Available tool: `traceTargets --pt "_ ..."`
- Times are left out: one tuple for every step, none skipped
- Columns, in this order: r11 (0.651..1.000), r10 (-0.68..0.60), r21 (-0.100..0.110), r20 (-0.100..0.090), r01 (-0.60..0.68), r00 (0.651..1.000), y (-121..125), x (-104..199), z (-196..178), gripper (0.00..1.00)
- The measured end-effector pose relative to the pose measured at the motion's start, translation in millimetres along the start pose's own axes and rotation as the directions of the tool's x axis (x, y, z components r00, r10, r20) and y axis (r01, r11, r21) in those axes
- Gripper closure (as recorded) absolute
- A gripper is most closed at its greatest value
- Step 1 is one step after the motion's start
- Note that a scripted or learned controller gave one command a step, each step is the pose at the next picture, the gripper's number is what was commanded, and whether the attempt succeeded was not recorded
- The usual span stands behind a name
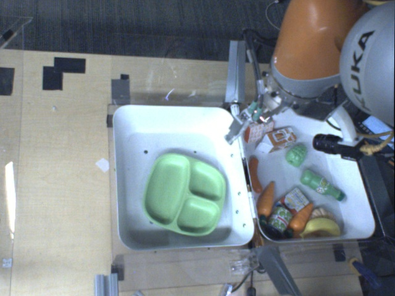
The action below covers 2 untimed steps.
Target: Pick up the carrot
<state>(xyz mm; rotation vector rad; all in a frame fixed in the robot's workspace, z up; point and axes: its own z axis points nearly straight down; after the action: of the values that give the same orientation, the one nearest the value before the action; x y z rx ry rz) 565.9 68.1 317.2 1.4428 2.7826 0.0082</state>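
The surface (55, 184) is pale wood, with black marks at about 10 o'clock in the view. The left bin (123, 184) holds a green plate (184, 193) with three sections, lying a little tilted.

At the wall between the bins, toward 1 o'clock from the plate, hangs the tool (242, 123). It is small and partly blurred against the rim, and whether it is spread or pressed together cannot be told; nothing can be made out in it. The arm (315, 36) above it fills the 1 to 2 o'clock corner and hides the far part of the right bin (361, 193).

In the right bin, a red sausage (253, 172) lies along the left wall. At 5 o'clock from it lies one carrot (266, 198), tilted, its lower end near a small can (281, 217). A second carrot (302, 216) lies at 3 o'clock from the can, touching a banana (321, 228) whose end is cut by the bin's rim. Just under the tool sits a brown carton (279, 138), its label unreadable. At 3 o'clock from it is a small green thing (296, 155), too blurred to name, and at 5 o'clock a green bottle (322, 185) on its side. A white packet (297, 198) sits between the carrots.
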Motion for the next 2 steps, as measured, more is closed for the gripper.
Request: traceTargets --pt "0.897 -0.442 -0.002 0.001 0.442 0.897 21 -1 -16 0.00" --pt "0.757 -0.653 -0.001 -0.003 0.653 0.757 12 78 16 0.00"
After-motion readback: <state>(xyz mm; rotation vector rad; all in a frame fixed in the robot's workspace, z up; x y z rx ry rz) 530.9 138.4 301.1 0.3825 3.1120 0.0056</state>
